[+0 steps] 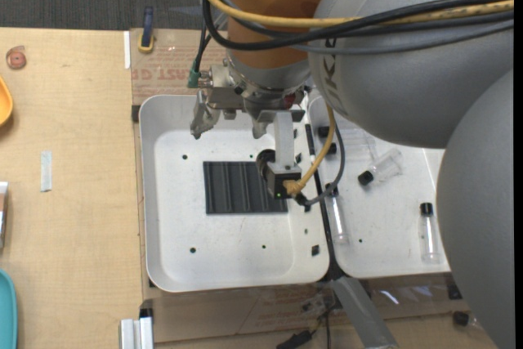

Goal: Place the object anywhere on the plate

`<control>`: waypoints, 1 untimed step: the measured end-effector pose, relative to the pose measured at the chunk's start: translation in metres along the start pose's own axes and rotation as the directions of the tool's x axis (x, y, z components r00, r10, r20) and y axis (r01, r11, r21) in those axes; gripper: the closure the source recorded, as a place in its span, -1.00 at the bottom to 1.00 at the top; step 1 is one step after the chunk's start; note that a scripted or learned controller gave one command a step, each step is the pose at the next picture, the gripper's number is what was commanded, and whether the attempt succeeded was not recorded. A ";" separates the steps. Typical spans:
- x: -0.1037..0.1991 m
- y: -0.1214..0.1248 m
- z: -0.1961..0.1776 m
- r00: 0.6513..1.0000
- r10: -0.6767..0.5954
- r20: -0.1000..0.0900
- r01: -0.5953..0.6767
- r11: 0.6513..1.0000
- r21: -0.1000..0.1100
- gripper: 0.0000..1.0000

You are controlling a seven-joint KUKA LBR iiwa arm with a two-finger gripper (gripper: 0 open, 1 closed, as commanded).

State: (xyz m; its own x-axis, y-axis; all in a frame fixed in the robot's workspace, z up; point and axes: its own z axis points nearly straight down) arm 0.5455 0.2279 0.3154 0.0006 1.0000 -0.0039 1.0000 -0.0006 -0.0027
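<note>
A dark grey ribbed plate lies flat in the middle of the left bin. My gripper hangs over the back of that bin, just behind the plate's far edge. It is open, its two fingers spread apart with bare white bin floor between them. Three clear tubes with black caps lie in the right bin: one near the middle, one at the right, one along the left wall. The arm hides the back of the right bin.
A wooden bench top spreads to the left of the bins, with an orange item and a teal item at its left edge and a small clear strip. A blue clamp stands behind the left bin.
</note>
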 end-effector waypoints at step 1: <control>0.000 0.057 0.039 0.837 0.547 0.001 -0.547 0.837 0.001 -1.00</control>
State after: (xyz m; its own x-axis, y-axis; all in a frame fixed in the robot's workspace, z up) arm 0.6027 0.2279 0.2762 0.5480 0.8365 -0.0056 0.8365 -0.5480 -0.0012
